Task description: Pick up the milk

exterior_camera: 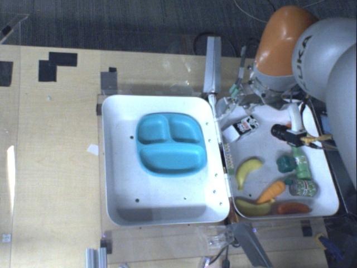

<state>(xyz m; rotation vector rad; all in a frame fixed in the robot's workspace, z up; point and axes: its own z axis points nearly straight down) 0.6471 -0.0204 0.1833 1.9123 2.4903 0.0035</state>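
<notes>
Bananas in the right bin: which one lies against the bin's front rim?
The lower banana, lying flat along the right bin's front rim, next to the carrot. The other banana sits farther up, mid-bin, angled, beside the wall shared with the left bin.

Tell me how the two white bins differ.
The left bin holds one thing, a blue divided plate; the right bin holds many small things: milk, bananas, a carrot. The arm hangs over the right bin, not the left. Both are shallow and white.
</notes>
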